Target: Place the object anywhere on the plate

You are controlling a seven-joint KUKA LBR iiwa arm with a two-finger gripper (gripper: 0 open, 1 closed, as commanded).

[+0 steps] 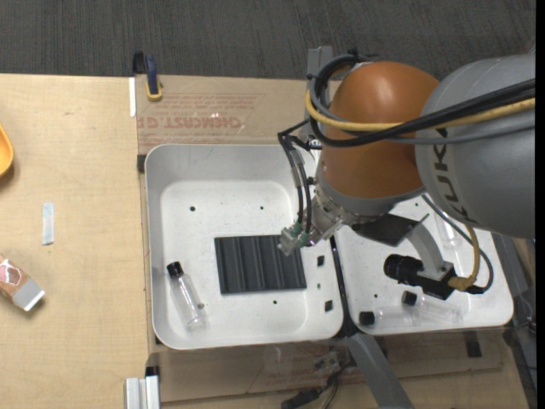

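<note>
Dark ribbed plate (260,263) in left bin (162,228), jaws (294,241) hovering at its right edge, grip state impossible to tell. Likely placing step; next, lower and release.

At the far left edge of the frame we see part of an orange object (4,150) on the wooden bench (77,313). Below it lies a small pale strip (48,224), and lower left a small packet (19,285), reddish-brown with a grey end. At the top of the left bin, a blue-handled clamp (150,77) grips a cardboard sheet (213,113) with reversed red printing. At the bottom left, a metal bracket (140,391) sits at the bench edge.
</note>
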